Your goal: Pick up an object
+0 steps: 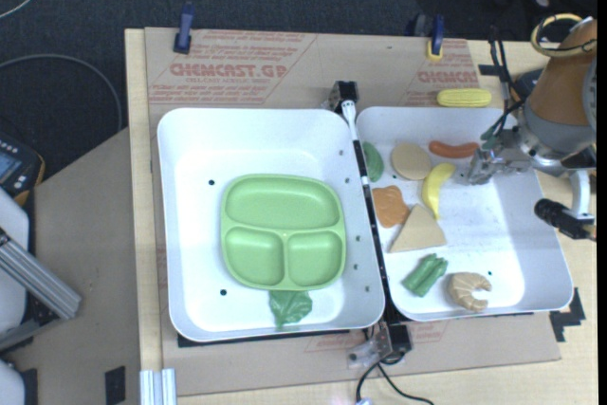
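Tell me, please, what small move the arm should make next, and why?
Probably a short descent: the gripper hangs at the right bin's upper edge, beside the banana and just below the sausage, and nothing is seen held in it.

Yellow banana lies curved among toy foods in right bin.

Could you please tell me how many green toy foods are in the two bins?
3: a leaf in the left bin below the green tray, a green piece at the right bin's left wall, and a pickle-like piece near its front.
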You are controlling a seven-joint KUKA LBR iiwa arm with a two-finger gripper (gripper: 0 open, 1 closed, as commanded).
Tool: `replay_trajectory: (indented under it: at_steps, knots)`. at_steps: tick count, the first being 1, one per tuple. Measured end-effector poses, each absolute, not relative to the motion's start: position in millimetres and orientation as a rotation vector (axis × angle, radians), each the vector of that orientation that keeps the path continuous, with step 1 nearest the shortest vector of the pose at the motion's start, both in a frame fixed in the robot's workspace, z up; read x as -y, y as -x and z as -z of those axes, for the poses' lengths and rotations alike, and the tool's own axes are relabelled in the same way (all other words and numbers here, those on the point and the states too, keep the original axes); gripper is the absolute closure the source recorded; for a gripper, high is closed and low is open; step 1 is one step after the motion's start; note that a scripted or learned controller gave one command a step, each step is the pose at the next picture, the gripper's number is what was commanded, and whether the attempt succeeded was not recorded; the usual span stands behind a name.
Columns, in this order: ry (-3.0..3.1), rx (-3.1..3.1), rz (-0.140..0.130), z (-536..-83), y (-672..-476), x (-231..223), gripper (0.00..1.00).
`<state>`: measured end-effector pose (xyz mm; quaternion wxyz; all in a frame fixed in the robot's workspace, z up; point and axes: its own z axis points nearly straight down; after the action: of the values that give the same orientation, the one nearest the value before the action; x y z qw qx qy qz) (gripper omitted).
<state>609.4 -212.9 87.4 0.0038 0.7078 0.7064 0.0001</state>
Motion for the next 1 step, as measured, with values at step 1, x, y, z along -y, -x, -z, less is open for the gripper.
replay_trajectory:
  at_steps: [1]
  knots:
    - [-2.21, -2.225, -0.01, -160.9, -605.3, 147.0, 1.0]
